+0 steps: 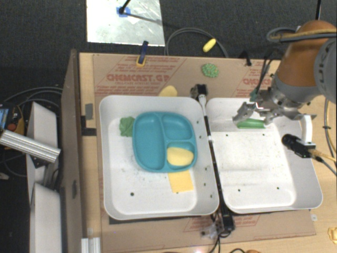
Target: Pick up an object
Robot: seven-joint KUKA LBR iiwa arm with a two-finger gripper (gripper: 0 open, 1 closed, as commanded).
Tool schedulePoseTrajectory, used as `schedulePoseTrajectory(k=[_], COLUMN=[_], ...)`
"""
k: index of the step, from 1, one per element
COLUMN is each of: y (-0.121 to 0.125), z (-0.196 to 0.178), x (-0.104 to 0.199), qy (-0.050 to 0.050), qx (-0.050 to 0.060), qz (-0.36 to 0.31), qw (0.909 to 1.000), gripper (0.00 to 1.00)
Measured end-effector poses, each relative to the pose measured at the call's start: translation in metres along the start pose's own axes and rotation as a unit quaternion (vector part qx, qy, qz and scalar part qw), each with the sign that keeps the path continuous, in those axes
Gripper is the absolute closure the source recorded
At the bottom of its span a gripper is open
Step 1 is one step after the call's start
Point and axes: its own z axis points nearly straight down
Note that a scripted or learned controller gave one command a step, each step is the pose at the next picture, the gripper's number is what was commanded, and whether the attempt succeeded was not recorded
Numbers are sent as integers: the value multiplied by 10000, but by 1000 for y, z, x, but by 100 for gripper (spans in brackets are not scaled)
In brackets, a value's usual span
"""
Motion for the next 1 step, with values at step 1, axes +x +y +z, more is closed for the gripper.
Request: schedulePoseTrajectory(k=[1], y=[20], z=[16], x=[-31], qy=[-4], qx=[-14], qz=[18], qw=[10000], gripper=[0])
